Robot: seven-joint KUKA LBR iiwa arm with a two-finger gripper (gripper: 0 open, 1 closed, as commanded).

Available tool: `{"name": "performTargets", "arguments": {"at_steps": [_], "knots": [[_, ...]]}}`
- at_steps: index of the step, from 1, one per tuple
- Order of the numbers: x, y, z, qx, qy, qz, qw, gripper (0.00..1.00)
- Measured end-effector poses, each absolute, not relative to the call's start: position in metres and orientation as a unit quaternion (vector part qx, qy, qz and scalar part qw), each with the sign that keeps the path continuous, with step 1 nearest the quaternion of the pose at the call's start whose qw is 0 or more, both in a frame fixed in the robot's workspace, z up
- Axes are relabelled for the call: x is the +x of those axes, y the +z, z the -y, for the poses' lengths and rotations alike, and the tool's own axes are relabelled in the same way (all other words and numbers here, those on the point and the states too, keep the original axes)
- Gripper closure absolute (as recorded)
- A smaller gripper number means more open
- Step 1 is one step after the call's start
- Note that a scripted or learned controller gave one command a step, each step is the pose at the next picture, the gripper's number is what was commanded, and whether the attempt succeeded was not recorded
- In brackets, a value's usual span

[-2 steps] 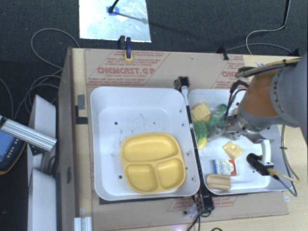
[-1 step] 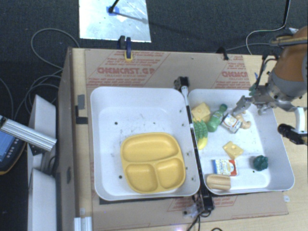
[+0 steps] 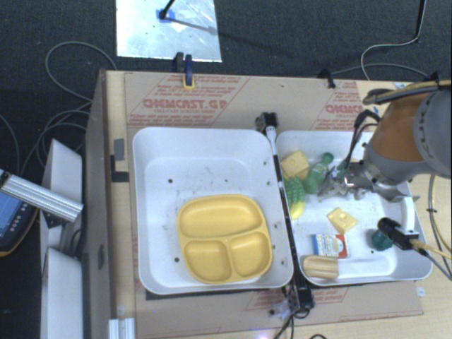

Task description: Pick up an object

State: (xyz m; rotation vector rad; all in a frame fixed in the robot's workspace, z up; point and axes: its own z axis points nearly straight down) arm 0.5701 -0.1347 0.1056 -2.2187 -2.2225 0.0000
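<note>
Two white bins sit side by side: the left bin (image 3: 152, 189) carries one yellow divided tray (image 3: 224, 237) toward its near edge. The right bin (image 3: 406, 263) holds the clutter. My gripper (image 3: 337, 181) hangs low near its far-left corner; how its jaws stand I cannot tell. Just left of it lies one green bottle (image 3: 319, 169), long axis running toward the far edge, probably the nearest target. Also counted: one yellow block (image 3: 296, 164), one yellow wedge (image 3: 342, 220), one small carton (image 3: 329, 245), one tan roll (image 3: 320, 266), one teal piece (image 3: 382, 240).
</note>
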Motion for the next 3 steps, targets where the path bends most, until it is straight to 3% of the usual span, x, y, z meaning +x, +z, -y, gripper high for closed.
{"name": "performTargets", "arguments": {"at_steps": [1, 2, 3], "knots": [[0.524, 0.084, 0.121, -0.707, -0.0002, 0.708, 0.000, 0.00], [0.525, 0.095, 0.120, -0.706, -0.0012, 0.708, -0.001, 1.00], [0.601, 0.185, 0.021, -0.706, -0.0022, 0.709, -0.001, 1.00]]}}
